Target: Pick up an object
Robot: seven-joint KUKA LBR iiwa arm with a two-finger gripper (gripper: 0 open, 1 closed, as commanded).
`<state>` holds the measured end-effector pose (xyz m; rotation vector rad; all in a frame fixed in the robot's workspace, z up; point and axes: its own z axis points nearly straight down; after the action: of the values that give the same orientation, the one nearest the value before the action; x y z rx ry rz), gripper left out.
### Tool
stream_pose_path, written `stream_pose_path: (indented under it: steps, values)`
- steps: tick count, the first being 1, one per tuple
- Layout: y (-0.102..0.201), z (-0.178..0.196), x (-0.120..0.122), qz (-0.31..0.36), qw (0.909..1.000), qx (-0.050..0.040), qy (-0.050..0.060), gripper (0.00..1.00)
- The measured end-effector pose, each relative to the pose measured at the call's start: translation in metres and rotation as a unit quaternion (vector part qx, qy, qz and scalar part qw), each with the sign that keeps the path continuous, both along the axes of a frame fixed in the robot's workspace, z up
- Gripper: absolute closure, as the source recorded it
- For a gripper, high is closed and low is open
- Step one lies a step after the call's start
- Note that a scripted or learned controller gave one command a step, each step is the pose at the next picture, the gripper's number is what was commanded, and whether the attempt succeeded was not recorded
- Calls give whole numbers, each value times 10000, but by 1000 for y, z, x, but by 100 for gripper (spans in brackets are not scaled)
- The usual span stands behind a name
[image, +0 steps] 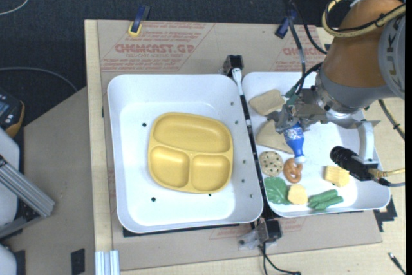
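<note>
Now the gripper [293, 127] is over the right bin [370, 203].
Its fingers: open or closed, I can't tell; a blue bottle [295, 140] sits just beneath, cookie [271, 163] and pretzel [292, 169] nearby.

Grey arm [360, 55] with orange band reaches from right; tool [291, 120] points down-left.

A divided plate [190, 152] lies in the left bin [122, 138]; food pieces [296, 194] in the right bin [376, 199].

blue-white bottle [295, 140] | tilted, cap down | right bin, beside pretzel [292, 169]
</note>
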<state>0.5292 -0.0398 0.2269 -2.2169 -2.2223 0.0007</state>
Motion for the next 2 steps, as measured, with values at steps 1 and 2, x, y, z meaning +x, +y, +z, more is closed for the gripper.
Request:
stream_pose_path:
  steps: [1,2]
  values:
    - [-3,7,7,-8,10000,-12,-27,100]
    - [0,-13,10,-8,10000,-5,13,100]
